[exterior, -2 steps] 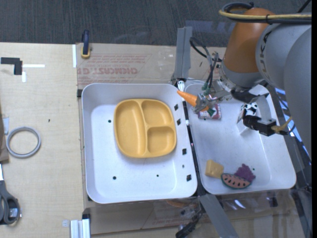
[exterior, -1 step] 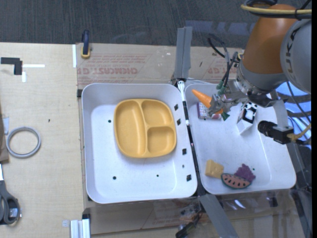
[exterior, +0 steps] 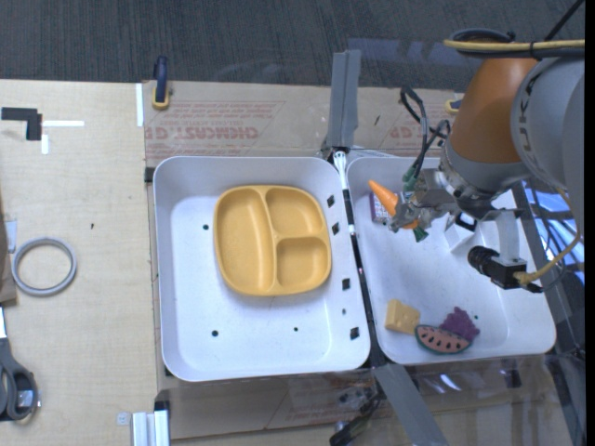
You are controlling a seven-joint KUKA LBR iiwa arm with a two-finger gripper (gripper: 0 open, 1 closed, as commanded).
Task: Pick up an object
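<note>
Over the right bin (exterior: 521, 337), we see the gripper (exterior: 409, 214) low by an orange carrot (exterior: 382, 196); finger state: can't tell. Yellow tray (exterior: 272, 240) sits in left bin (exterior: 186, 342).

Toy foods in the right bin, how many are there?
4 at least: a carrot by the gripper near the bin's far left, then cheese, a watermelon slice and grapes along the near edge. The arm may hide more.
</note>
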